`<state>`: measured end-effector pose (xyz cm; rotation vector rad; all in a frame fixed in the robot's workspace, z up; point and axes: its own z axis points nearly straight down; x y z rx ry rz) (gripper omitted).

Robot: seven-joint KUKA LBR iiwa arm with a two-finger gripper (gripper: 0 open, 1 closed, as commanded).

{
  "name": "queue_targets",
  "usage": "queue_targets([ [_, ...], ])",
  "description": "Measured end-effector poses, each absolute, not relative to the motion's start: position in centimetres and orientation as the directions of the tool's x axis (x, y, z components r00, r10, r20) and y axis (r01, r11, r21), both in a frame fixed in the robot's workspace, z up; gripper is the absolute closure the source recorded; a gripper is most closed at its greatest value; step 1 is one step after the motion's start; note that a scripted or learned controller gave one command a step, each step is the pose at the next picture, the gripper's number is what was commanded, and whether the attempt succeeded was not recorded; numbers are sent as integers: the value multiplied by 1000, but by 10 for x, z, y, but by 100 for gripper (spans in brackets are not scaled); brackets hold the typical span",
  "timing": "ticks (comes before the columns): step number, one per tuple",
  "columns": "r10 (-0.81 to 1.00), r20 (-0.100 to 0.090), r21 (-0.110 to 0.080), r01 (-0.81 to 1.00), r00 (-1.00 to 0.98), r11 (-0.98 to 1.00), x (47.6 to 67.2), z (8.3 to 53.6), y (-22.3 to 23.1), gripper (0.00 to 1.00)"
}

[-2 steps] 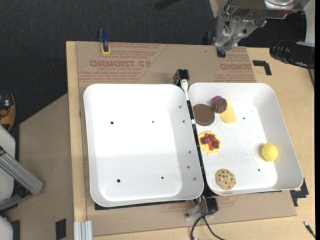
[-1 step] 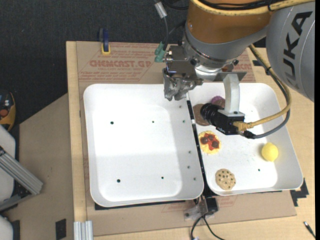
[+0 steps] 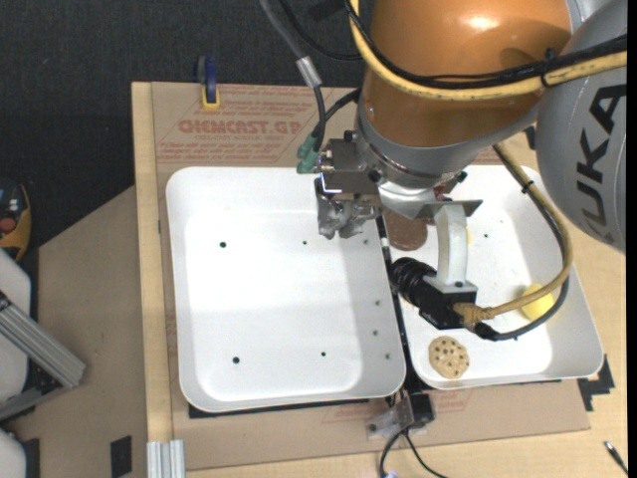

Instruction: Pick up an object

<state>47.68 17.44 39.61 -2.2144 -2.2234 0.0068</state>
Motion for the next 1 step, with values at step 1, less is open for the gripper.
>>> queue_targets([
  [1,1000,8,16,1000,-4,4,479,531,199,100],
])
